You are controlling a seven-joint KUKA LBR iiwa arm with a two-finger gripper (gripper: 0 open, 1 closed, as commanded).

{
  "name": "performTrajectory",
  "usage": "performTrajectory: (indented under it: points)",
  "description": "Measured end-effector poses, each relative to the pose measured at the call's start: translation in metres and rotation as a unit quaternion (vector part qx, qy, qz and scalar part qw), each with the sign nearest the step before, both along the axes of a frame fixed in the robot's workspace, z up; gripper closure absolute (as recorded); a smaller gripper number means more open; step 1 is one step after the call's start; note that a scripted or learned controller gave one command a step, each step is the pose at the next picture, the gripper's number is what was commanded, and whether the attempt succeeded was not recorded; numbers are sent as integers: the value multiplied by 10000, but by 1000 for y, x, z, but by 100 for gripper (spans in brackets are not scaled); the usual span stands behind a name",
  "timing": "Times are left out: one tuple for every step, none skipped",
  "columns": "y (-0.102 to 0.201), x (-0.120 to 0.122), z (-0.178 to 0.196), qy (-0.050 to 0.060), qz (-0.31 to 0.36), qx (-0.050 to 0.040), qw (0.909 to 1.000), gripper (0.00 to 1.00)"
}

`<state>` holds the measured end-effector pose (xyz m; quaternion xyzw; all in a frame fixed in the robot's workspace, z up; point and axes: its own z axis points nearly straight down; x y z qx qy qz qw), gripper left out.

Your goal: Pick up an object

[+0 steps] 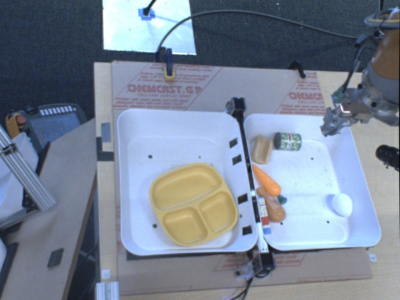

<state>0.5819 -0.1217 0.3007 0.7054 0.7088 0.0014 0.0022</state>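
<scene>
Dark carpet surrounds the desk (106, 167). Nearest, the yellow tray (194, 204) fills the left bin (134, 130); the right bin (362, 224) holds a white egg (341, 204), a carrot (265, 180) and a small can (287, 141). Beyond, the hand (331, 122) hovers over the bin's far corner, carrying nothing; spread or pressed, I cannot tell. Approach phase: next it must descend onto one object

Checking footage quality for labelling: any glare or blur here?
Camera view: the shiny silver sheet on the dark floor glares pale; the two-finger gripper at the right bin's far edge looks soft; the small white egg nearly blends into the white right bin.
</scene>
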Motion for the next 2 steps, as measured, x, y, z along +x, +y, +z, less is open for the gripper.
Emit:
performTrajectory:
  points:
    - [53, 7, -8, 12, 22, 10, 10000, 100]
    - [102, 7, -10, 16, 20, 9, 10000, 100]
